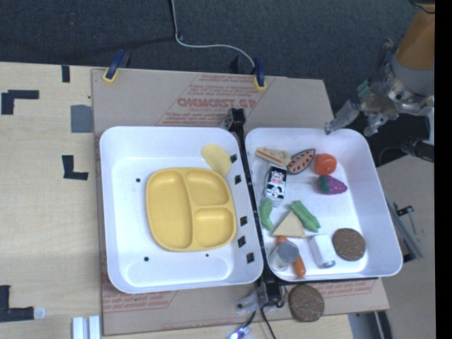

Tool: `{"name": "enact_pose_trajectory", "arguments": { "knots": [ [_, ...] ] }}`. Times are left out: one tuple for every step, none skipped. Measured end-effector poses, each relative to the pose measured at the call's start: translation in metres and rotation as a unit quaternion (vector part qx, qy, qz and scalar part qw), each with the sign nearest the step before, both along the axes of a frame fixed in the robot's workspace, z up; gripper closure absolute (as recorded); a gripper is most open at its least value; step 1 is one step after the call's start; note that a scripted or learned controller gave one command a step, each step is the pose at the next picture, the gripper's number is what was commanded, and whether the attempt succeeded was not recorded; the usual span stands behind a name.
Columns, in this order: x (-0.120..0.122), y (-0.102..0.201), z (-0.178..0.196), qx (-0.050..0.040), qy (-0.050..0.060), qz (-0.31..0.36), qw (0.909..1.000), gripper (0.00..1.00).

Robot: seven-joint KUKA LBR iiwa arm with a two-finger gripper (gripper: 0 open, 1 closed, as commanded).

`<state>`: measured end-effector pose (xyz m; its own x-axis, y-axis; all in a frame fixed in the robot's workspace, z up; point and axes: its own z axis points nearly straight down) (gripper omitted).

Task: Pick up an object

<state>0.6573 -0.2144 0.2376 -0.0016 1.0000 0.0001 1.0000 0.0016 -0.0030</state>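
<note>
My gripper [351,123] hovers over the far right corner of the right bin [378,189], above its rim; it is open and holds nothing. Below it in that bin lie a red tomato [325,164], a purple grape bunch [332,185], a brown-red slice [301,161], a sandwich piece [272,155], a black-and-white carton [275,183], a green pod [305,215], a cheese wedge [289,226], a brown cookie [348,244], a small can [286,254] and a carrot [299,265].
The left bin [116,189] holds a yellow divided plate [191,208] and a pale yellow piece [217,157] near the shared wall. A second brown disc [306,302] lies on the cardboard in front of the right bin. Clamps sit at the cardboard's far edge.
</note>
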Motion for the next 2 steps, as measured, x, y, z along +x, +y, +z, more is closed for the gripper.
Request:
{"name": "enact_pose_trajectory", "arguments": {
  "knots": [
    [-0.042, -0.009, -0.14, 0.0023, 0.008, -0.001, 1.0, 0.0],
    [-0.037, -0.008, -0.122, 0.0003, 0.002, 0.0, 1.0, 1.0]
  ]
}}
